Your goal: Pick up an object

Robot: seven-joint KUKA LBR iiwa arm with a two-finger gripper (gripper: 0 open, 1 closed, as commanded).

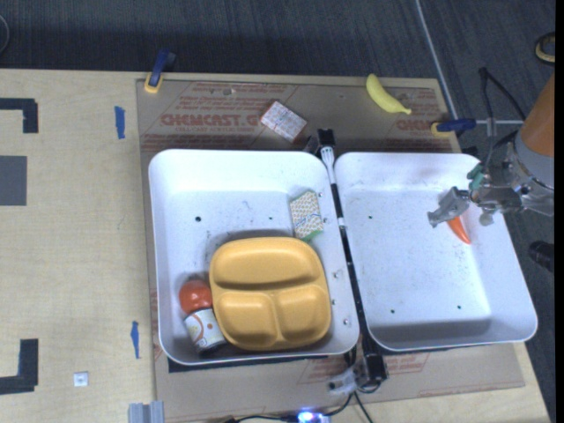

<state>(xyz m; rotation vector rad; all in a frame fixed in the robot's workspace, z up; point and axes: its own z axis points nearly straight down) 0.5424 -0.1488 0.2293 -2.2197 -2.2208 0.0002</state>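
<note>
White plastic, shallow and glossy, forms the two bins that sit side by side on a brown cardboard sheet [229,113] printed with red lettering. In the left bin [176,183] lies a large mustard-yellow compartment tray [269,291] with three moulded sections, filling the lower middle of the bin. Just left of it, touching its edge, sit a small red-orange round object [195,295] and, below that, a short white can with orange marks [204,329]. Above the tray's upper right corner, near the bin's right wall, rests a small green-and-white patterned packet [306,213]. The right bin [414,315] holds a small orange carrot-shaped piece [460,228] near its upper right side. The grey two-finger gripper [454,206] reaches in from the right and sits directly over that piece, its metal fingers [441,212] pointing left, with the orange piece just beneath and beside them. I cannot tell how far apart the fingers stand, nor whether the orange piece is between them. Behind the bins, on the cardboard, lie a yellow banana [386,95] to the right and a small square checked packet [282,120] near the middle. A blue-and-yellow clamp [159,69] grips the cardboard's upper left corner, and another blue clamp [454,126] sits at the upper right
</note>
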